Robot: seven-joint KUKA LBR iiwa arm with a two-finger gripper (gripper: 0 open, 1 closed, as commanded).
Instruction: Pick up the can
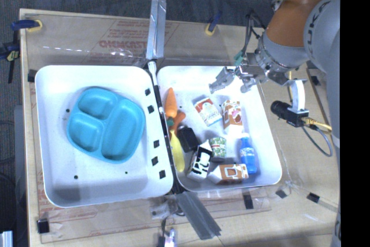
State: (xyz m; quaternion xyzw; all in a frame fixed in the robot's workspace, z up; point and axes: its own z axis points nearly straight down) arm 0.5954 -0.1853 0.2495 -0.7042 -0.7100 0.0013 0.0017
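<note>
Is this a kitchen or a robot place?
Probably a robot lab, not a kitchen: a robot arm with a claw reaches over two white bins, one holding toy food and a small can.

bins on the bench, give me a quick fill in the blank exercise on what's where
1. The blue divided tray lies in the ____ bin.
2. The carrot lies next to the ____ between the two bins.
3. The gripper hovers over the ____ bin.
4. The small green can stands to the ____ of the blue bottle.

Missing words: left; divider; right; left
</note>
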